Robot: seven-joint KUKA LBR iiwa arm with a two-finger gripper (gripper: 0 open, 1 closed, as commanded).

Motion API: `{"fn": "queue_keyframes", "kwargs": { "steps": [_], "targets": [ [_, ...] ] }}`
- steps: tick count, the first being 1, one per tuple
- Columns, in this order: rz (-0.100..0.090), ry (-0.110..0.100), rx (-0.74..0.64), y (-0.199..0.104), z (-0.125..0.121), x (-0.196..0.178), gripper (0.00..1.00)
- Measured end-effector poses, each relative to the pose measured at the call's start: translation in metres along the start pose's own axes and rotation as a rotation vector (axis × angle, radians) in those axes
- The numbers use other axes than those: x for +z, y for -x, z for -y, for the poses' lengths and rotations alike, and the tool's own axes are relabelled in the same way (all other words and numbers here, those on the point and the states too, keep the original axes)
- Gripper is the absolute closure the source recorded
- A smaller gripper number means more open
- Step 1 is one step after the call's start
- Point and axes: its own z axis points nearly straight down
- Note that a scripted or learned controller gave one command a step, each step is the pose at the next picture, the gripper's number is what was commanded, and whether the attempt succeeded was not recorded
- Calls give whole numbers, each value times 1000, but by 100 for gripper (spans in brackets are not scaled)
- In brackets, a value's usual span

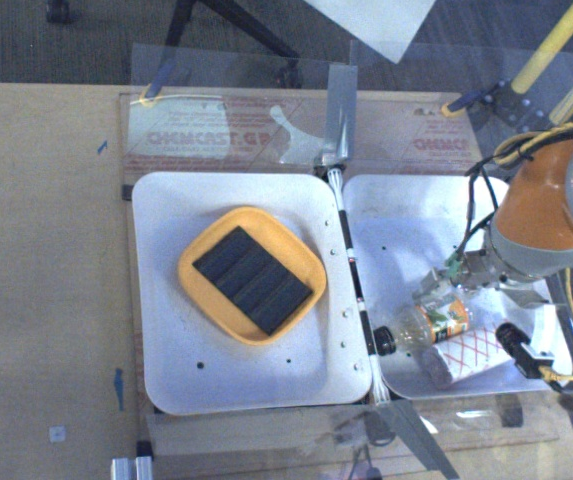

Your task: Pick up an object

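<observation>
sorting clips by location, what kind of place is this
Probably a robotics lab or test workspace: a grey and orange robot arm reaches over two shallow white plastic bins on a wooden bench, and a black office chair base stands on carpet behind.

The arm (551,208) reaches in from the right edge of the scene, its broad orange band uppermost and a grey section below it, angled down and to the left. Black and yellow cables loop along its far side and run down toward the wrist (501,268). The gripper (444,286) hangs low at the arm's left end, on the near right part of the scene, pointing down and leftward. The view is too blurred there to make out more of it.
</observation>
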Motion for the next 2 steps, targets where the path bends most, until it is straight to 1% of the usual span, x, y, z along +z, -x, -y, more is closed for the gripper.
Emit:
{"fn": "queue_keyframes", "kwargs": {
  "steps": [1, 2],
  "targets": [
    [17, 69, -23, -1, 27, -1, 0],
    [21, 68, -21, 1, 28, -10, 100]
  ]
}}
